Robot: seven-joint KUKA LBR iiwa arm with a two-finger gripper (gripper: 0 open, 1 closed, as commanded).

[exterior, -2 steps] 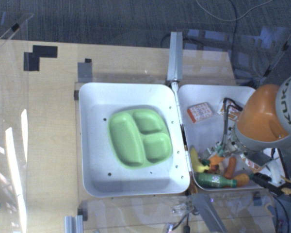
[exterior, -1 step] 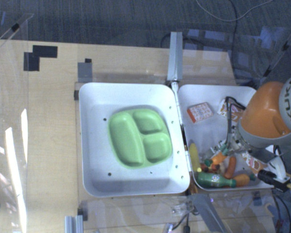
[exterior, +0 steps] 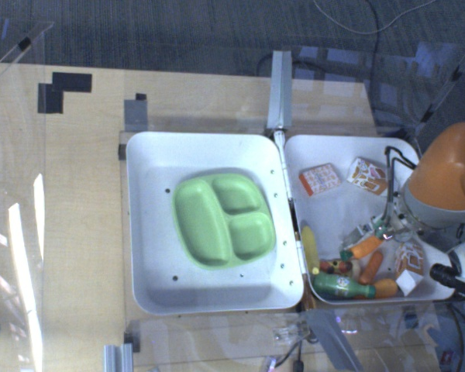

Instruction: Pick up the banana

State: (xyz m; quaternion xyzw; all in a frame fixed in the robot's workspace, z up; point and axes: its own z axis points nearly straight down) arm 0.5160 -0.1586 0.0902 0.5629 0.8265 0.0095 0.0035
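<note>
Two bins sit side by side on your bench point(exterior: 77, 208). Left bin point(exterior: 151, 277) holds a green tray point(exterior: 225, 219) with three compartments, lying flat near the middle. Right bin point(exterior: 333, 149) holds all the clutter.

Your arm point(exterior: 448, 173) comes in from the right, orange band over the right bin's right edge. Gripper point(exterior: 387, 227) is down in the right bin, among the items in the lower half. You can't tell from this angle whether it's released or clenched, and nothing visibly sits in it.

Banana point(exterior: 309, 248) lies in the right bin, hard against the left wall, running lengthwise along that wall. It's well apart from the gripper, to the gripper's left.

Green bottle point(exterior: 342, 287) lies on its side along the bin's front wall, just below the banana's lower end. Orange carrot-like pieces point(exterior: 366, 246) sit near the gripper tip; more orange and red bits beside the bottle's right end, too small to name.

Two small cards: one red-patterned point(exterior: 320, 180) in the upper middle of the bin, another point(exterior: 369, 174) just right of it, near the arm.
</note>
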